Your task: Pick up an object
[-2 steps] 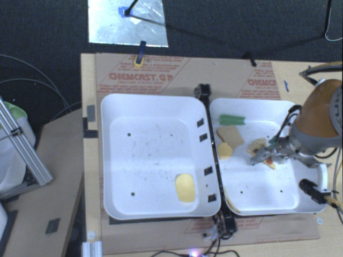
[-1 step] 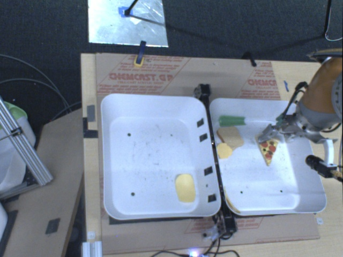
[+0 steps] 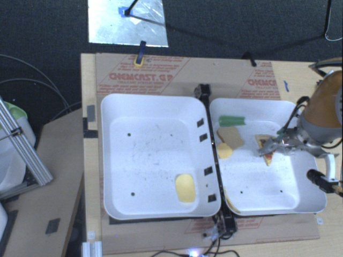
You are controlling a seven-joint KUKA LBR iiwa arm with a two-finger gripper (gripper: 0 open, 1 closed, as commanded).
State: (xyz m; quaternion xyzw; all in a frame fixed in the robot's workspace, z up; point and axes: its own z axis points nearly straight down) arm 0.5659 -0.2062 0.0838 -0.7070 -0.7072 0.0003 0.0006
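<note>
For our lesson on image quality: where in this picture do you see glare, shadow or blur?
Camera view: glare whitens the foil sheet on the dark floor; the left bin is evenly lit, with soft shadow under its near rim; the gripper over the right bin looks slightly blurred.

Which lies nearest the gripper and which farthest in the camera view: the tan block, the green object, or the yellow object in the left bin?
From the gripper:
1. Tan block, right bin, to its left.
2. Green object, right bin's back edge, slightly farther.
3. Yellow object, left bin's front right, farthest.
</note>
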